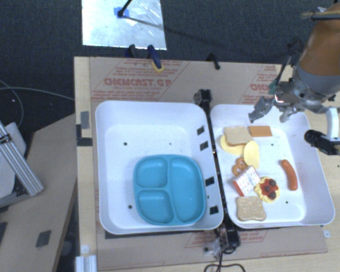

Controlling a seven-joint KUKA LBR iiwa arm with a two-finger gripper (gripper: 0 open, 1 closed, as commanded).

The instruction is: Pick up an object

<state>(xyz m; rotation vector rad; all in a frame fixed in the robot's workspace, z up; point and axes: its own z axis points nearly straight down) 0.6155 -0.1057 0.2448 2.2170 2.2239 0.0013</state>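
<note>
Camera view:
Gripper point(273, 111): upper right of frame, over top edge of right bin point(313, 169); fingers apart, nothing betw. them.
Food toys: centre-right, in right bin – bread slice point(236, 135), orange cracker point(260, 131), sausage point(289, 174), toast point(250, 208).
Blue tray point(170, 189): lower centre, in left bin point(116, 152).
</note>
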